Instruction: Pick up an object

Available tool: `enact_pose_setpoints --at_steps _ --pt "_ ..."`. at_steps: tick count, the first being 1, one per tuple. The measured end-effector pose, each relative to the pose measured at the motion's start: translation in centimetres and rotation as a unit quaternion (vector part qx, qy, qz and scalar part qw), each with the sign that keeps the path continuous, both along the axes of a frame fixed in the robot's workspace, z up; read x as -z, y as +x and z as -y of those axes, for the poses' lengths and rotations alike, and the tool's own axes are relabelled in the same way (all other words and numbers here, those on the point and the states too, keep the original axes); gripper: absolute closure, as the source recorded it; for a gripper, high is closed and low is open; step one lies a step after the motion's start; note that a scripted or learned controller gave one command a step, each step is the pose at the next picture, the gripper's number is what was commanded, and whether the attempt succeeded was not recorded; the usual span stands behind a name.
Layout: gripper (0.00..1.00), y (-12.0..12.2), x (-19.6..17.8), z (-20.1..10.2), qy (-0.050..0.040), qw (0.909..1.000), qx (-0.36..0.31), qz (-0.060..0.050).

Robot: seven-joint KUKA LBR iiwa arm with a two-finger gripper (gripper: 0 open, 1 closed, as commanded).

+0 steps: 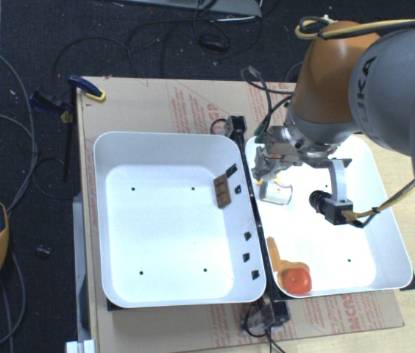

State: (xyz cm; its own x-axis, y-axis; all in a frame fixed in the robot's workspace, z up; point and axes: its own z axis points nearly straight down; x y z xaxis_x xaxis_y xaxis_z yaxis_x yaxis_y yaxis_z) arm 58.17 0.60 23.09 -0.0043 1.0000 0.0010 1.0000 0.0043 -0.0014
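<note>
We see the gripper (269, 169) low in the right bin (384, 219), upper left, above a white block (276, 193); its grip we cannot tell.

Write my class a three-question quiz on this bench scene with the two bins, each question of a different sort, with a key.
1. True or false: the brown block lies in the same bin as the orange-red object.
2. The gripper hangs above which bin? A. left bin B. right bin
3. Fill in: the orange-red object sits near the right bin's ____ corner, toward the camera and the divider.

Key: 1 false, since the block is in the left bin; 2 B; 3 near-left.
</note>
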Motion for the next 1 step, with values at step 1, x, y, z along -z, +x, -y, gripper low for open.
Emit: enact_pose_setpoints --at_steps 1 --pt "1.00 -1.12 0.88 -4.68 -0.0001 1.0000 0.000 0.000"
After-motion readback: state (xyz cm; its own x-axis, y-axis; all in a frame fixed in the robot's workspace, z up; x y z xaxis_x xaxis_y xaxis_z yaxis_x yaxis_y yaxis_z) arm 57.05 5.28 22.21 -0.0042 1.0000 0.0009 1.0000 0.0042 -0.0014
